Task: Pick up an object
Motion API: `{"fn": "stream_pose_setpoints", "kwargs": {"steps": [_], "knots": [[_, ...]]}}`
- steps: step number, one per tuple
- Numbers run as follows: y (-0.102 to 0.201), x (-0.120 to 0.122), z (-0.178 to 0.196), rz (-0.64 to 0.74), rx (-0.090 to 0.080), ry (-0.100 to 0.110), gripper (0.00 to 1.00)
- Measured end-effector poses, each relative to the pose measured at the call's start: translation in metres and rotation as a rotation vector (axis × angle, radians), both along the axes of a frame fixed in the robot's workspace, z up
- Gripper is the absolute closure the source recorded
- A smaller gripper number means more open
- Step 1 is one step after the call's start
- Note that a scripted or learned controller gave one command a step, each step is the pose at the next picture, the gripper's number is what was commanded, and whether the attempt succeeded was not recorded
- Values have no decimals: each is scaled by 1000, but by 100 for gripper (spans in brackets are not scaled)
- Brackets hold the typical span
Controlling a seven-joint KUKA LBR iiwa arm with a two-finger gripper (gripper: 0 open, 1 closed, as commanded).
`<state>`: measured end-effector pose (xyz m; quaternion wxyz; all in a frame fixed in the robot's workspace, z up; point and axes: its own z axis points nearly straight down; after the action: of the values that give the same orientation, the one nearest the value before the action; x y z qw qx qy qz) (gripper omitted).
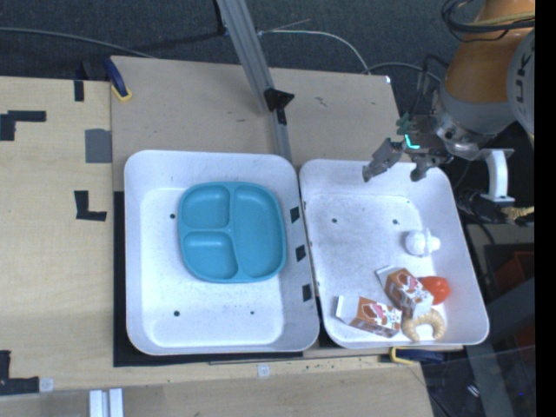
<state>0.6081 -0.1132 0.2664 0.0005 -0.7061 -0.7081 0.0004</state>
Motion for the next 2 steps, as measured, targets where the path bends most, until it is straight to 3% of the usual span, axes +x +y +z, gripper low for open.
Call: {"fn": "stream_pose_setpoints", "kwargs": {"steps": [2], "knots": [[11,-1,-103,-1,0,7,0]]}}
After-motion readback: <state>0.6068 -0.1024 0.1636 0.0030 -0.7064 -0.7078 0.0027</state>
